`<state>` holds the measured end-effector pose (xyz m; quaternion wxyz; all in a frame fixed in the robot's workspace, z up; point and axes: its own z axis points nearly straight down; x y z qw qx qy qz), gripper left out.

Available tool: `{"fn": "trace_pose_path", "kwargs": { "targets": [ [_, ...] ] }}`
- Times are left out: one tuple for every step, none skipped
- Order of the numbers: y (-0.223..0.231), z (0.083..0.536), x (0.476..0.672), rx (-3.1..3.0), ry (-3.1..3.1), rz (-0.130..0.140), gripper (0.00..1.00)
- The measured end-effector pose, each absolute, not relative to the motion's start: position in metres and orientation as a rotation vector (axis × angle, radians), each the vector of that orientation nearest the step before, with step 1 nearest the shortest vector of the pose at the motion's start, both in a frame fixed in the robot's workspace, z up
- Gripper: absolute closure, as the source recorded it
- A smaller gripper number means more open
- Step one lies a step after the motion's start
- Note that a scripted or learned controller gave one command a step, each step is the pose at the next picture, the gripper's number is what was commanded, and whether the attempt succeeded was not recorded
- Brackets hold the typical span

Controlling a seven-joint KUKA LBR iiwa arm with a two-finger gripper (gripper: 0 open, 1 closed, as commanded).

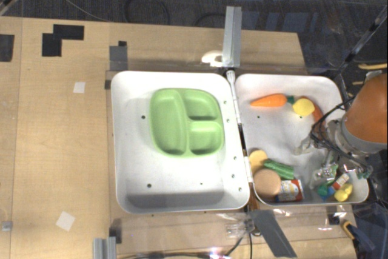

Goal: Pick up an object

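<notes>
Camera view put the gripper [332, 174] low in the right bin [285, 85], near that bin's front right corner, with the orange band [371, 107] of the arm [366, 121] bulking above it at the right edge. Wrist hardware and cables crowded the spot, so whether it was open or closed could not be told, and nothing could be seen held by it.

Just beside the gripper, toward the front right corner, lay a cluster of small toys [337, 190] — blue, green, yellow and red bits, too jumbled to name singly. To their left a small packet with a red label [291, 190] sat against the front wall, touching a round tan bun-like piece [267, 181]. A green vegetable-shaped toy [277, 167] lay slantwise just behind the bun, and a small yellow-orange disc [258, 158] rested at its left end, close to the divider between the bins.

Farther back in the same bin, well apart from the gripper, an orange carrot [268, 101] lay lengthwise near the rear wall, with a yellow lemon-like toy [304, 107] just to its right — possibly touching a small orange piece at its lower right.

The left bin [130, 148] held a green compartment tray [185, 122], set slightly askew, its dividers marking off one long section and two smaller ones. Both bins sat on the wooden bench [54, 148].
</notes>
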<state>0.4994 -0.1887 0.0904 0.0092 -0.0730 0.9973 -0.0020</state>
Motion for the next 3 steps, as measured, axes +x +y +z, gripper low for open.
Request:
{"fn": "trace_pose_path", "kwargs": {
  "targets": [
    [-0.195,0.089,0.58,-0.227,3.119,-0.005,0.0],
    [-0.204,0.089,0.552,-0.307,3.113,-0.003,0.0],
    [-0.204,0.09,0.523,-0.432,3.096,-0.007,0.0]
  ]
}}
